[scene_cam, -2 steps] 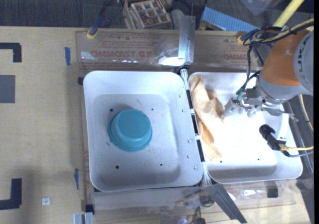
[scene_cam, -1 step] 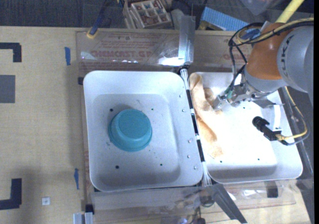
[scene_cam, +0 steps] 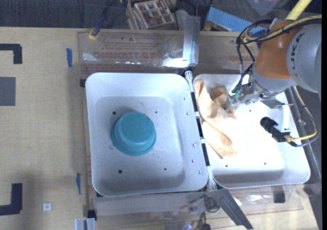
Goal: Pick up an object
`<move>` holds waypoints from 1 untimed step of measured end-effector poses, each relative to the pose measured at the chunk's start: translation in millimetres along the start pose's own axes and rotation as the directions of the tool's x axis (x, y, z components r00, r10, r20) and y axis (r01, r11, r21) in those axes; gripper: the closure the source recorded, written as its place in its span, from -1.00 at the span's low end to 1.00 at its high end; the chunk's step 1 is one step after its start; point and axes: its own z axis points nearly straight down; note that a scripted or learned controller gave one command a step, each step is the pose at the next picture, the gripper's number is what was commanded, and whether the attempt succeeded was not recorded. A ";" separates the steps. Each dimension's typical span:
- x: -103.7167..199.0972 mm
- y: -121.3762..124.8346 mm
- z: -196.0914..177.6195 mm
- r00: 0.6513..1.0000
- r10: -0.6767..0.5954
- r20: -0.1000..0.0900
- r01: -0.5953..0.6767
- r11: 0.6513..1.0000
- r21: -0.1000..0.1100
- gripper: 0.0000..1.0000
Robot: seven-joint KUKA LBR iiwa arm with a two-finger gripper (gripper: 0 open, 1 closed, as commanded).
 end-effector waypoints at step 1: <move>22.7 32.6 -83.3 0.997 -0.070 -0.006 0.071 0.997 0.015 1.00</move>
